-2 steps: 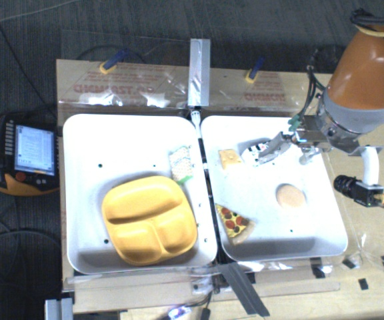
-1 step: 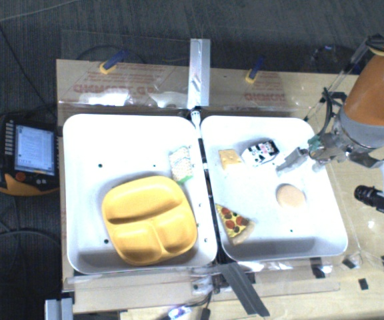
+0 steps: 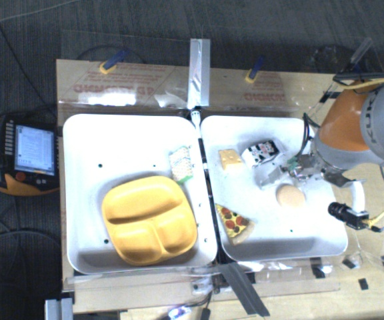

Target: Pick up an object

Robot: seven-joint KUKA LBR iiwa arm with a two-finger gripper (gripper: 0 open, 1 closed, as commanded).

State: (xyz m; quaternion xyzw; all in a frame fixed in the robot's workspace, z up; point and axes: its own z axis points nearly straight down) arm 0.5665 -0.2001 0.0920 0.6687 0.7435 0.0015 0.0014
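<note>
Hand (image 3: 277, 173) low in right bin (image 3: 312, 245), just above tan round piece (image 3: 290, 196) — grip state unclear, can't tell. You: centre over it, descend straight, avoid black-white toy (image 3: 260, 151).

A pale, round, egg-like object (image 3: 289, 196) is lying flat just below the gripper (image 3: 277, 173), near it; a cheese wedge (image 3: 229, 159) is sitting to its left.

No legible text — only blurred reddish lettering on the clear sheet (image 3: 122, 85) behind the bins.
</note>
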